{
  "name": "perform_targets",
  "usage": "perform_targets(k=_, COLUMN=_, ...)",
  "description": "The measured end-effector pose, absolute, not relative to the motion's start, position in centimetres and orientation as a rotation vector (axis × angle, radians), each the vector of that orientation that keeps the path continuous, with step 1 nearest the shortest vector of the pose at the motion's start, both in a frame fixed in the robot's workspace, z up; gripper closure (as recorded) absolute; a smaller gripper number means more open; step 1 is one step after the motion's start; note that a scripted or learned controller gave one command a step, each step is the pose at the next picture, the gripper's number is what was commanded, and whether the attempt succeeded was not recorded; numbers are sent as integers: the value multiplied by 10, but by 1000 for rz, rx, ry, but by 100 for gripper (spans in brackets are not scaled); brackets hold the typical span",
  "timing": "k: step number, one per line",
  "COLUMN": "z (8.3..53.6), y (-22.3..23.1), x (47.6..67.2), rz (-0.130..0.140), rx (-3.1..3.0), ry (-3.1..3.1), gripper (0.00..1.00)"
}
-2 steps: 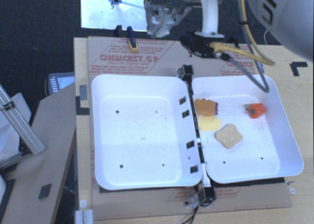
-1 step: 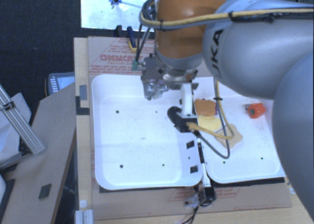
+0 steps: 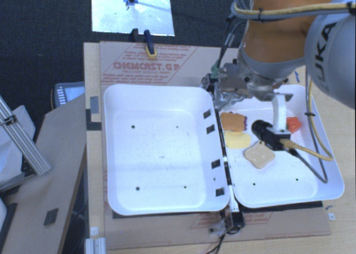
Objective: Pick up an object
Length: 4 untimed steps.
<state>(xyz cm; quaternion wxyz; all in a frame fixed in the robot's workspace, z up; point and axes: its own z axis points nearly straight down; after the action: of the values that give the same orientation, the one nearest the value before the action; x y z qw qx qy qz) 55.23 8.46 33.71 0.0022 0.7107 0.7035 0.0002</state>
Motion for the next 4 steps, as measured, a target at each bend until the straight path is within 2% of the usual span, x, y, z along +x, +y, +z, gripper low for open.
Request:
perform_targets(k=1, z=497, y=77, x=485, rz=31, rx=2209, ry=2218, gripper=100)
perform_targets(k=2, z=497, y=149, x=486, rz=7, rx=2210, ry=2232, gripper=100)
perform_targets(k=3, z=421, y=219, x=567, rz=5, rx=2212, ry=2230, gripper=100)
perform_targets(k=4, z=542, y=231, x=565, rz=24, rx=2210, ry=2224, gripper=100)
